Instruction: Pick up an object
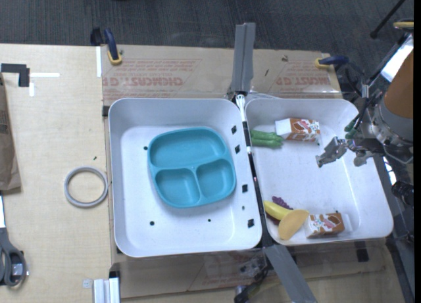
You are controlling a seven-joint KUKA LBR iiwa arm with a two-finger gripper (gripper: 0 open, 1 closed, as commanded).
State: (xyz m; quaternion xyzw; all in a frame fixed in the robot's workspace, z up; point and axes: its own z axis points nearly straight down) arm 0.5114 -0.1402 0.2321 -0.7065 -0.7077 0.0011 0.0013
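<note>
Your two-finger gripper [343, 152] hangs over the right-hand shallow white bin [372, 183], near that bin's right wall, with the grey arm and its orange band [398, 98] reaching in from the right edge. Its fingers are spread apart with bare bin floor showing between them, so it is released and grasps nothing. The things you could pick all lie in this same bin. Along the far side you have a small white and orange-brown carton [299, 129] lying flat, and just to its left a green pod-shaped plastic vegetable [266, 139], the two close together or touching. Both sit up and to the left of the gripper, apart from it. At the near side, a yellow plastic banana [276, 210] lies beside a small purple piece [282, 202], with a rounded orange-yellow plastic piece [292, 224] overlapping the banana's end and a second small white and brown carton [326, 224] just to its right. The left-hand white bin [125, 163] holds a teal plastic plate [192, 167] with three compartments. Out on the wooden bench [46, 131], left of the bins, you can see a grey tape ring [86, 186].
</note>
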